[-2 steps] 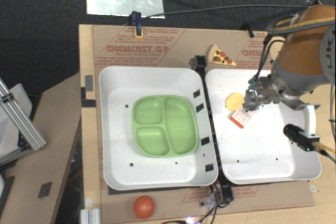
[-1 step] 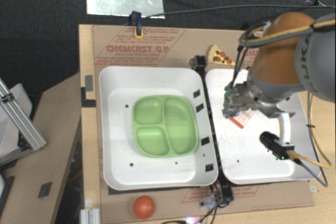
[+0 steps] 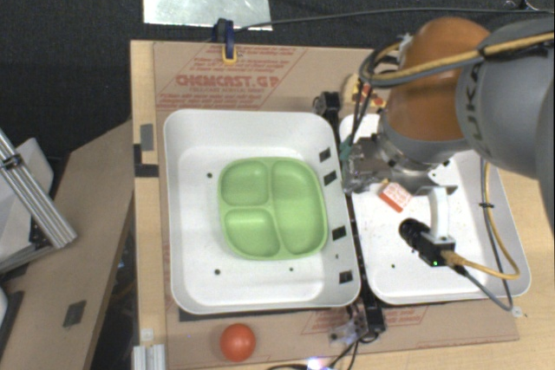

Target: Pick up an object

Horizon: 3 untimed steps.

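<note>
Hovering low over the right bin (image 3: 490, 282), your claw (image 3: 362, 176) sits just beside the small red-and-white item (image 3: 394, 197). I can't tell if the claw is spread or closed. Centre it over the item before descending, and stay clear of the bin wall.

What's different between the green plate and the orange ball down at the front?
The green plate is flat, squarish and split into compartments; the orange ball is round and plain. The plate lies in the left bin; the ball sits outside both bins, on the cardboard. The plate is far bigger. Each is one solid colour.
</note>
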Each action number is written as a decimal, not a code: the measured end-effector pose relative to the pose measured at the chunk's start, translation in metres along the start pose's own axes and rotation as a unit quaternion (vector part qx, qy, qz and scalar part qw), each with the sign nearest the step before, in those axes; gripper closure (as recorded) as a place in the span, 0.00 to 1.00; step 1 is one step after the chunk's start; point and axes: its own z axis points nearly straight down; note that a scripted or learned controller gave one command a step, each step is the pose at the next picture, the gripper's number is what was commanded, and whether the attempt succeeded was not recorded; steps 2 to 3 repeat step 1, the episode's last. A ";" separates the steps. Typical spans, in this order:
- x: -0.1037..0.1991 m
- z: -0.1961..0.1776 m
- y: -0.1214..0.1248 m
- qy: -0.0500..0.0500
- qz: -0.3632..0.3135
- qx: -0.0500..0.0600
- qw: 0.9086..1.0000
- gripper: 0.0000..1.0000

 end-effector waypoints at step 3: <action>0.056 -0.005 -0.011 0.000 0.000 0.000 1.000 1.00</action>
